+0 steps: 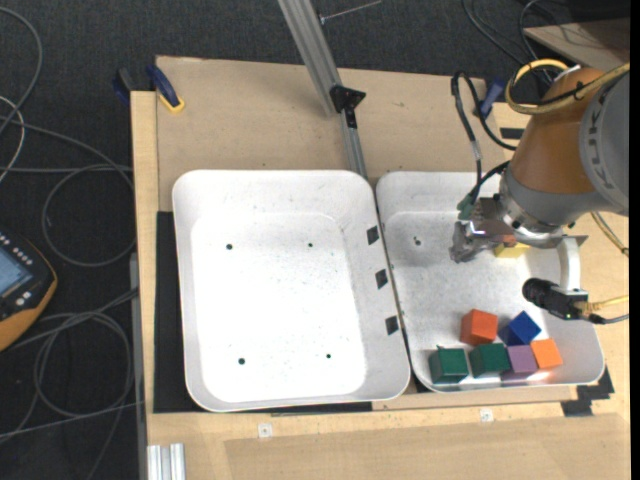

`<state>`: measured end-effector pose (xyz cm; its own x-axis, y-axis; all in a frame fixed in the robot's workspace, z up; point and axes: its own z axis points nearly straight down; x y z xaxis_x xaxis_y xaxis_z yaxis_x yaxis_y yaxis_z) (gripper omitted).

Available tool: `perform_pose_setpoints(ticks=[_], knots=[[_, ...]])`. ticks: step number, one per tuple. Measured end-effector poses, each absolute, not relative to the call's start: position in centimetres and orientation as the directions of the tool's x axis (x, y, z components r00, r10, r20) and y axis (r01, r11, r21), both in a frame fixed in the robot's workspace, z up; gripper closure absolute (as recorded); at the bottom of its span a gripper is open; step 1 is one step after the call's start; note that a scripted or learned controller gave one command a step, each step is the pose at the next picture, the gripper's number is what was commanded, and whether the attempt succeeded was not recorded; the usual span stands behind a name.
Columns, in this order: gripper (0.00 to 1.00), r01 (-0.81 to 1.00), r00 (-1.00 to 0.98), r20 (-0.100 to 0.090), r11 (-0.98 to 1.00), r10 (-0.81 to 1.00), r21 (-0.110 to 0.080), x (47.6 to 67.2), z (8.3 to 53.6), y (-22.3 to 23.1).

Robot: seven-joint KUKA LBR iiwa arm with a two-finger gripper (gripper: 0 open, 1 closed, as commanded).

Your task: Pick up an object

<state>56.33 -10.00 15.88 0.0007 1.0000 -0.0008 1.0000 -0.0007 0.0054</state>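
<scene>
My gripper (pixel 468 244) hangs over the upper middle of the right bin (pixel 430 298), on the grey arm with its orange band (pixel 550 148). A small yellow piece (pixel 511 252) peeks out just right of the gripper, mostly hidden by the wrist. Several blocks sit clustered in the bin's near right corner, well below the gripper: a red-orange block (pixel 480 325), a blue block (pixel 523 328), an orange block (pixel 546 353), a purple block (pixel 521 360) and two green blocks (pixel 488 358) (pixel 450 364).
The left bin (pixel 200 268) lies beside the right one, with black clips (pixel 381 278) along the shared wall. A slanted metal pole (pixel 320 58) rises behind the bins. Cables (pixel 560 303) hang off the arm over the right bin's edge.
</scene>
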Motion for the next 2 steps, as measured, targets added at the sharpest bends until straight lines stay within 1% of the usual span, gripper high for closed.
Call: perform_pose_setpoints(ticks=[1, 2], knots=[[1.00, 1.000, 0.000, -0.001, 0.000, 1.000, 0.007, 55.8, 21.0, -10.7], [1.00, 1.000, -0.002, -0.001, 0.002, 1.000, 0.007, 56.2, 25.4, -10.6]])
